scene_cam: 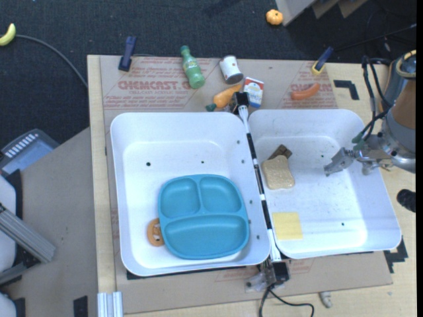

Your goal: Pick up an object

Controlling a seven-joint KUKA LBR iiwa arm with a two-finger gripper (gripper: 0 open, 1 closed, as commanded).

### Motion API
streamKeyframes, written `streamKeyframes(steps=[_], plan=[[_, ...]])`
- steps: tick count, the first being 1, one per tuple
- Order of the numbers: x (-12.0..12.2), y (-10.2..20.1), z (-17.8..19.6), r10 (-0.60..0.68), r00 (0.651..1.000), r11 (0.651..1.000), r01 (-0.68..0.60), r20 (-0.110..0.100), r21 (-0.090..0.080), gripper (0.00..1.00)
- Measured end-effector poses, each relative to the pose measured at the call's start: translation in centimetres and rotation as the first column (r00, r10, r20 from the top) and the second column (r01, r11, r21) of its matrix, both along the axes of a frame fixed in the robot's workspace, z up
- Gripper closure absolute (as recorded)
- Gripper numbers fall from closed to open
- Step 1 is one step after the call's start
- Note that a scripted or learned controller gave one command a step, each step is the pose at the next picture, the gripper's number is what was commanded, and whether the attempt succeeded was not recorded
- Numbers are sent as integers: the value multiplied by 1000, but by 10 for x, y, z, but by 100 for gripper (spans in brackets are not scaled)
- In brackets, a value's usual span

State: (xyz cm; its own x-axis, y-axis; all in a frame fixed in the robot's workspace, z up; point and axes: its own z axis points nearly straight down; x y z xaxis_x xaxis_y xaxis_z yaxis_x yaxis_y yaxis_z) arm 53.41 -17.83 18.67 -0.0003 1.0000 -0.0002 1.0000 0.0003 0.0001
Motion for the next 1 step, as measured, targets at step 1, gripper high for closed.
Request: streamKeyframes(steps=[1], plan=[[9, 77, -69, 1, 1000, 1000, -1, -2, 2, 0]])
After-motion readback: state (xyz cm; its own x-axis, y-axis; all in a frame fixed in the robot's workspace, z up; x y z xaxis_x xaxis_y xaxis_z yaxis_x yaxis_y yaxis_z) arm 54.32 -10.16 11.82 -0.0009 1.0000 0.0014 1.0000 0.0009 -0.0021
